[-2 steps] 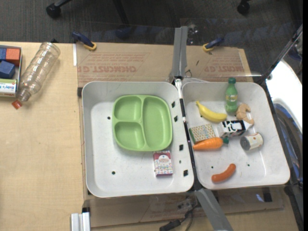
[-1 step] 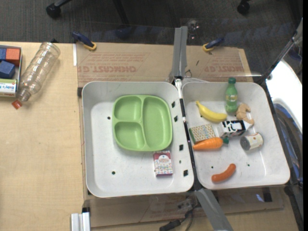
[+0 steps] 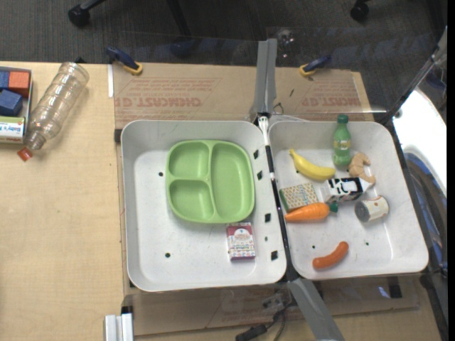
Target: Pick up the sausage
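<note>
Red-orange and a little bent, the sausage (image 3: pixel 330 255) lies flat on the floor of the right bin (image 3: pixel 398 261), near the front edge, with bare white all around it. It sits apart from the carrot (image 3: pixel 307 212), the banana (image 3: pixel 313 165) and the small can (image 3: pixel 372 208) farther back, so nothing touches it. I think the job has not started yet, because the sausage is not lifted, and all of the picking up is left to do.
</note>
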Action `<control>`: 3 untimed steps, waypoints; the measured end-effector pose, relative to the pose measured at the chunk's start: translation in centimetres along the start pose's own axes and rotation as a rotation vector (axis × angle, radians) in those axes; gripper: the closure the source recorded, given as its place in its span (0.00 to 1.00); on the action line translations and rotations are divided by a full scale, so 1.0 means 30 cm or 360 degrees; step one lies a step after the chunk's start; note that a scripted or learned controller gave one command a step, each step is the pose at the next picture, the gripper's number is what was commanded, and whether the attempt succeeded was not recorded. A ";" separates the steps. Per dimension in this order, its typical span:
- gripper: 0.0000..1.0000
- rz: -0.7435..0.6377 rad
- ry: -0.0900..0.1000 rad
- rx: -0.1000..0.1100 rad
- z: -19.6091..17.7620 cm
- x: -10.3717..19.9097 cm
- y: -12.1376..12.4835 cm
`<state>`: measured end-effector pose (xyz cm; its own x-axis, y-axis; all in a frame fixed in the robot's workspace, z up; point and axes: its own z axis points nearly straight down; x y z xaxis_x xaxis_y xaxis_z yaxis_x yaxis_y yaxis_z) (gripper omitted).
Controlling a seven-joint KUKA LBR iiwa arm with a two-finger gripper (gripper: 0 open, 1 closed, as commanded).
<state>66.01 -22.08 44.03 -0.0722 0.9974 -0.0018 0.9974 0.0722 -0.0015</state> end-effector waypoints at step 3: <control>1.00 -0.0051 0.0001 0.0002 0.002 0.000 0.000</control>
<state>66.01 -22.09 43.97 -0.1040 0.9946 -0.0012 0.9946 0.1040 -0.0029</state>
